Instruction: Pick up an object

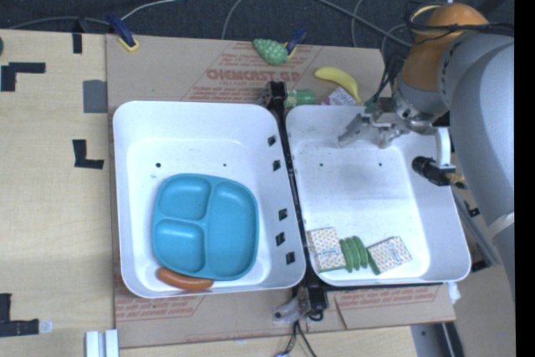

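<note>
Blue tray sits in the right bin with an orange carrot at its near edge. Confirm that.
Not quite: the camera view shows the blue tray in the left bin, not the right one. The orange carrot does lie at its near edge.

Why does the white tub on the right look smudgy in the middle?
In the camera view, the right white bin has a faint grey smudge on its floor, likely scuffs or soft shadow; light is even, the blue divided plate is sharp, and the grey arm looks slightly blurred.
</note>
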Tool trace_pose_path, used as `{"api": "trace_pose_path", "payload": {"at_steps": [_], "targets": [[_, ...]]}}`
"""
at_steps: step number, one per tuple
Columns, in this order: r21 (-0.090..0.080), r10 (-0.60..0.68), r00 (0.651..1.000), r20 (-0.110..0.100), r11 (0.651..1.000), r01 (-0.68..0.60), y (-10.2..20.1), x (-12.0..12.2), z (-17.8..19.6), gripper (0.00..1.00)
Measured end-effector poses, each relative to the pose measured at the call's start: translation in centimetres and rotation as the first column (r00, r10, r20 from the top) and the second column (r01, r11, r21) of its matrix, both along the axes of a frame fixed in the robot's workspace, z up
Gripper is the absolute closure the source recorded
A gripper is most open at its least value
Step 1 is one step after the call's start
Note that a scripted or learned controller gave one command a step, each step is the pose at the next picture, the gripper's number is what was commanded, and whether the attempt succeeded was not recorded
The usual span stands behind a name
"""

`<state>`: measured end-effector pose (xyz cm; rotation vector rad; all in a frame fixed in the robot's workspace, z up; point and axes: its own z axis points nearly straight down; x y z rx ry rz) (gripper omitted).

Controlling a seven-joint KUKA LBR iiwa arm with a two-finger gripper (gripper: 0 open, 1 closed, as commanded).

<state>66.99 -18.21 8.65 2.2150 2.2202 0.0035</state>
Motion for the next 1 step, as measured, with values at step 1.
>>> {"api": "trace_pose_path", "payload": {"at_steps": [1], "targets": [[0.000,-0.001,1.000,-0.001,1.000,0.001,-4.14,-4.13,0.09,0.00]]}}
